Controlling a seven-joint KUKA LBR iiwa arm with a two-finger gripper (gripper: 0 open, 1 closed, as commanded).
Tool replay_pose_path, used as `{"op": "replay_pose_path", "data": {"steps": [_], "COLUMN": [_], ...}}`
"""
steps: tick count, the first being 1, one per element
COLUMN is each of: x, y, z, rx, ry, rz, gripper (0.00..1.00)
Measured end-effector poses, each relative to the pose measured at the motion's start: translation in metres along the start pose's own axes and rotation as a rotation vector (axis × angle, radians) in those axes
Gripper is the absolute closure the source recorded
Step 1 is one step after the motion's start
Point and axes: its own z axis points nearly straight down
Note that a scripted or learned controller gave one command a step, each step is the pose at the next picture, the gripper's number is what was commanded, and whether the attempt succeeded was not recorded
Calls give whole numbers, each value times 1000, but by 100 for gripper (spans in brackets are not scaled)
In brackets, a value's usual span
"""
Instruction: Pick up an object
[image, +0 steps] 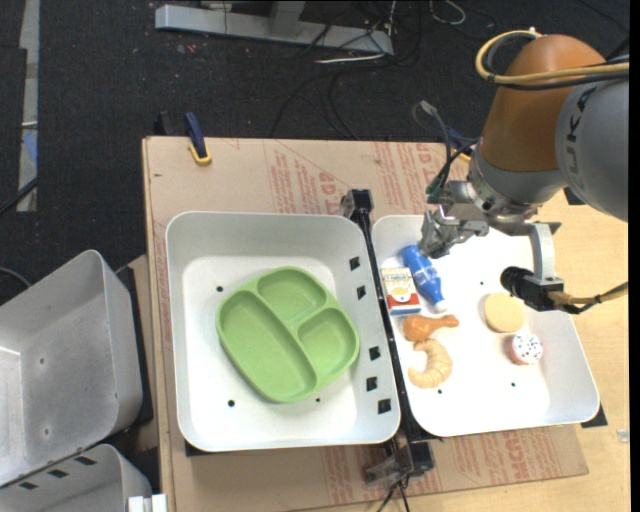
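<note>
You are looking down on two shallow white bins set side by side on a brown board. The left bin (190, 330) carries a light green divided tray (288, 333) with three compartments, lying at a tilt across its floor. The right bin (560, 400) carries the small things you might take: a blue bottle (424, 277) with a white cap end, lying on its side and slanting from upper left to lower right near the bin's left wall; a small red and white carton (401, 291) just beside it on the left, touching or nearly touching it; an orange toy piece (432, 325) shaped like a drumstick just below them; a pale curled croissant-like piece (431, 365) under that, close to it; a round cream-coloured disc (504, 313) further right; and a small white ball with red spots (526, 348) just below the disc. The grey arm (560, 110) with its orange band comes in from the right, and its gripper (438, 236) hangs over the upper left part of the right bin, just above the top end of the blue bottle. You cannot tell from this angle whether the pincer is spread or pressed together, and nothing can be seen between its tips. A black bracket and cable from the wrist lie across the bin's right side near the disc
</note>
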Motion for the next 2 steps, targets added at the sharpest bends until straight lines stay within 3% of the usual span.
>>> {"op": "replay_pose_path", "data": {"steps": [2], "x": [106], "y": [-13], "z": [-3], "rx": [0], "ry": [0], "rz": [0], "gripper": [100]}}
